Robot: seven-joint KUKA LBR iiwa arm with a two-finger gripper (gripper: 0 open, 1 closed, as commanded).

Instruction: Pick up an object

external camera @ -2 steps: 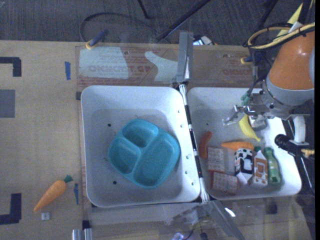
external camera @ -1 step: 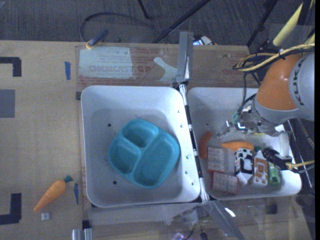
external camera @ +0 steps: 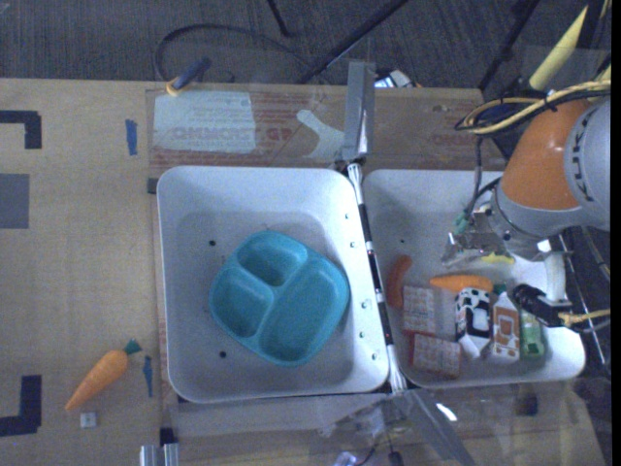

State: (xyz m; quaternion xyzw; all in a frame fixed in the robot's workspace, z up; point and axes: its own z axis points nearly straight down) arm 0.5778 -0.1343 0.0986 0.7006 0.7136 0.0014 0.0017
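My gripper (external camera: 470, 249) hangs over the right bin (external camera: 417, 202), near its middle right, below the orange wrist band. Just under it lies an orange carrot-shaped piece (external camera: 461, 282). Along the bin's front stand a cow-patterned carton (external camera: 473, 320), an orange-and-white carton (external camera: 504, 328) and a green carton (external camera: 531, 338). Two patterned flat boxes (external camera: 419, 309) (external camera: 436, 354) lie to their left. A reddish sausage shape (external camera: 398, 280) rests near the bin's left wall. Nothing shows held in the gripper.
The left bin (external camera: 184, 212) holds a teal divided plate (external camera: 279, 297). A toy carrot (external camera: 97, 377) lies on the bench at the front left, outside the bins. A metal divider (external camera: 361, 221) runs between the two bins.
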